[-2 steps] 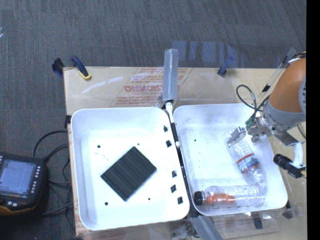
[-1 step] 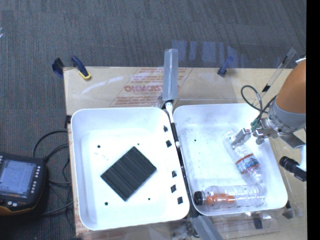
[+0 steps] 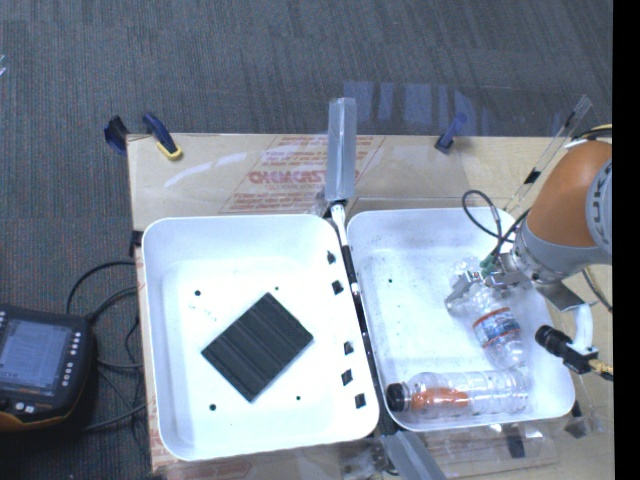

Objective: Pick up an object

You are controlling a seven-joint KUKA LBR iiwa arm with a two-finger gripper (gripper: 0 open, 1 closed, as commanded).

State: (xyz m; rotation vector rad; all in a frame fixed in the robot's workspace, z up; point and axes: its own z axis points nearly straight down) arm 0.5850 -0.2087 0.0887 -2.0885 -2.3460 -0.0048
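Arm in the right bin (image 3: 400, 238).
The gripper (image 3: 476, 280) sits on top of a small bottle (image 3: 497, 329); I cannot tell how it stands. A long bottle (image 3: 462, 395) lies near. A dark pad (image 3: 258, 346) lies left.

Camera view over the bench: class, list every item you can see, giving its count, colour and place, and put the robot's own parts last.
shallow white plastic bins: two, white, side by side on the bench.
ribbed dark grey square pad: one, dark grey, left bin.
clear plastic bottle with black cap and orange liquid: one, lying along right bin's near edge.
small clear plastic water bottle: one, right bin, beneath the gripper.
blue clamps: three, bench's far edge.
black handheld control pendant: one, floor, left.
gripper: one, grey, over right bin.
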